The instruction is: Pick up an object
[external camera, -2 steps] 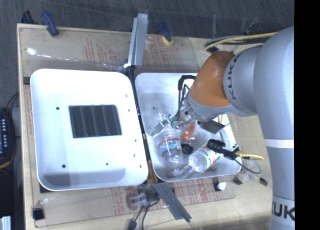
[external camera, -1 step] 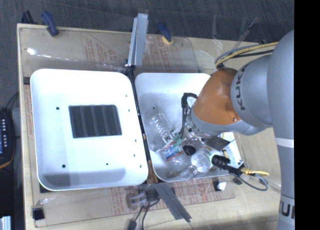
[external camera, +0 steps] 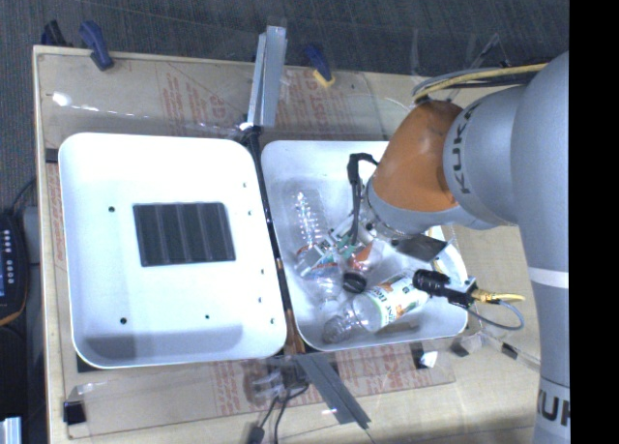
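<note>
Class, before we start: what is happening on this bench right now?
A grey robot arm with an orange band reaches in from the right over the right-hand white bin. Its gripper is down among a pile of clear plastic bottles and a labelled bottle lying in that bin. The clutter hides whether it has taken hold of anything. The left bin holds a dark ribbed panel.
</note>
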Controlling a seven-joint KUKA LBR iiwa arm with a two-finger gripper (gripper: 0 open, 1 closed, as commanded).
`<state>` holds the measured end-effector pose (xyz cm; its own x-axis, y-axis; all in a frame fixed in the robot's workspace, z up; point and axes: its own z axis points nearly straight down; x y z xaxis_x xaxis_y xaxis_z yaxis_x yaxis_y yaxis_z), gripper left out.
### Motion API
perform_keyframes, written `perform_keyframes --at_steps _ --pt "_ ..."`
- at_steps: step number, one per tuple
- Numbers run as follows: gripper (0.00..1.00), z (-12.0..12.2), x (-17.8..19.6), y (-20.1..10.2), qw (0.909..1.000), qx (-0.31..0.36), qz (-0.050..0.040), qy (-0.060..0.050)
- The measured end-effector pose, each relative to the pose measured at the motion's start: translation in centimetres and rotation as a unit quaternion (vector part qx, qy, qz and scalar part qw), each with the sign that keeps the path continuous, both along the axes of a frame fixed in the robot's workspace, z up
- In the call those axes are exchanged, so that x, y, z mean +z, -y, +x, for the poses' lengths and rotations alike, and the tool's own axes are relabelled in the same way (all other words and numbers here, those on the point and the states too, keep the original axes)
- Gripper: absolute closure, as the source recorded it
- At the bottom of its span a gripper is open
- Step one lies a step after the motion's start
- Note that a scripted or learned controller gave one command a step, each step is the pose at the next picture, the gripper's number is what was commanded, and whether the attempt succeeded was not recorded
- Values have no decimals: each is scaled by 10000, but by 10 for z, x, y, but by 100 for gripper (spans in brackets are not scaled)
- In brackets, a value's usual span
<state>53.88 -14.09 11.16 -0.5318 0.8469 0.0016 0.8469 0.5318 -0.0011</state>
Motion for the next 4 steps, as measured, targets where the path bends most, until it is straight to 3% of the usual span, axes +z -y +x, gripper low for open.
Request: perform_keyframes --at_steps 1,2,3,4 --pt "0 4 13 13 9981 610 -2 11" --pt "0 36 -19 8 9997 263 -6 13" --pt "0 64 -18 1 9959 903 -44 -21" --pt "0 48 6 13 9826 1860 1 -2"
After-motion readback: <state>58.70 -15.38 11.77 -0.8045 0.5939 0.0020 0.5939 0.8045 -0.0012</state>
